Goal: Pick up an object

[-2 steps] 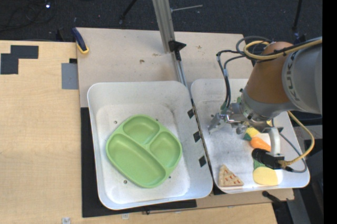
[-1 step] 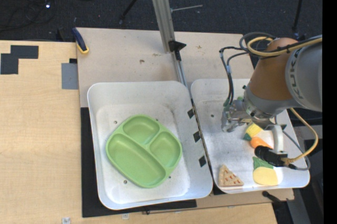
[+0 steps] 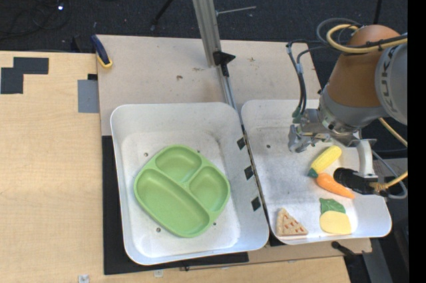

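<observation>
Over the right bin, your hand hangs with a finger state you cannot tell. Just right and nearer you'll find the toy corn, its long axis slanting far-right.

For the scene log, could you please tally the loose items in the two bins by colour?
Green: 1, the divided plate in the left bin.
Yellow: 1, the corn cob.
Orange: 1, the carrot.
Yellow and green: 1, the toy lemon with a leaf.
Tan: 1, the triangular wedge.
The last four lie in the right bin.
Total: 5
</observation>
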`<state>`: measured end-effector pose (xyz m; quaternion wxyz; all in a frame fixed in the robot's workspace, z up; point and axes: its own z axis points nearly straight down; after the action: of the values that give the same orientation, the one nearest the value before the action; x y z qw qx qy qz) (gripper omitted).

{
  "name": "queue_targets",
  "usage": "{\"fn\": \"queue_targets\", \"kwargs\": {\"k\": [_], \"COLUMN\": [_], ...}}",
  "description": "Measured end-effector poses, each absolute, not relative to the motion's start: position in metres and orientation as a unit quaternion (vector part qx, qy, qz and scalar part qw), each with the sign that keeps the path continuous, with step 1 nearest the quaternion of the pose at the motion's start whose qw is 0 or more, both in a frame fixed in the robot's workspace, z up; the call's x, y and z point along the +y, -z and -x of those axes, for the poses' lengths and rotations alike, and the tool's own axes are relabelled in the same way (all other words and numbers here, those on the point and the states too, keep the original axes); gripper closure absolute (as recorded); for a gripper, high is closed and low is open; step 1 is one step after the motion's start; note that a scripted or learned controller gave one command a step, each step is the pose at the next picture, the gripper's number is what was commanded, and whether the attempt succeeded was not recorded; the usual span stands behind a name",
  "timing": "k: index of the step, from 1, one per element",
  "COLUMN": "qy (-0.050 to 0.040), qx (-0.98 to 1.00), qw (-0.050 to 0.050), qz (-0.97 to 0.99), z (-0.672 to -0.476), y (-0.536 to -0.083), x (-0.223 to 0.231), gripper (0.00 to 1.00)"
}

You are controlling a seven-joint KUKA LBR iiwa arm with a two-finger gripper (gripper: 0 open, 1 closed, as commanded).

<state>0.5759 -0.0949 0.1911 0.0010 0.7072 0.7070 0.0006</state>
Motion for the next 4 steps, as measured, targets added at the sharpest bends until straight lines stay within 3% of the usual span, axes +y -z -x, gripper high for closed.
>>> {"fn": "queue_targets", "kwargs": {"k": [2, 4], "qy": [-0.0007, 0.0008], "qx": [0.707, 0.709], "qw": [0.001, -0.002], "qz": [-0.707, -0.705], "z": [-0.579, -0.550], "y": [-0.275, -0.257], "x": [-0.097, -0.002], "gripper": [1.00, 1.00]}}
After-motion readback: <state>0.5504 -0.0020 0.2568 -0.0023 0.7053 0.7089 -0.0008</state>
